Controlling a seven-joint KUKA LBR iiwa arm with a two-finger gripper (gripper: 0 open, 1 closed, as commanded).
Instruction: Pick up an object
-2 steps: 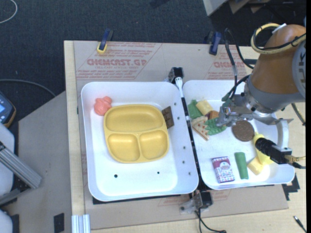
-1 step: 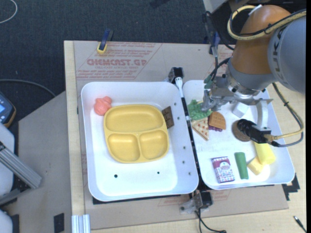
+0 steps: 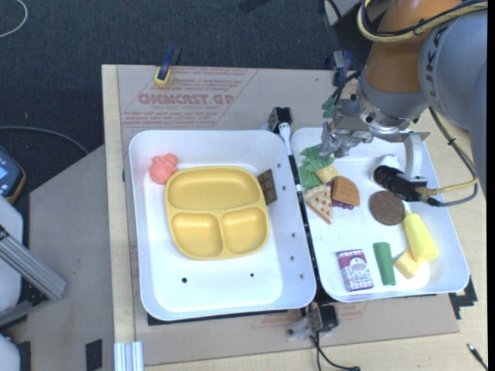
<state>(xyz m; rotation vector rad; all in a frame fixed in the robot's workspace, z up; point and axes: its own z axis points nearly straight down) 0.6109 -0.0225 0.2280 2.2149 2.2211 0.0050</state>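
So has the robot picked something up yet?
Not yet. The gripper is low over the green toy at the far left corner of the right bin, among the play food. Nothing looks lifted. Grabbing and raising a piece is left.

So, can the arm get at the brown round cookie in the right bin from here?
Probably yes. The brown cookie lies flat with open space above it, and the end effector hangs nearby over the same right bin.

Brown bench (image 3: 193,99) bears two white bins (image 3: 151,230).
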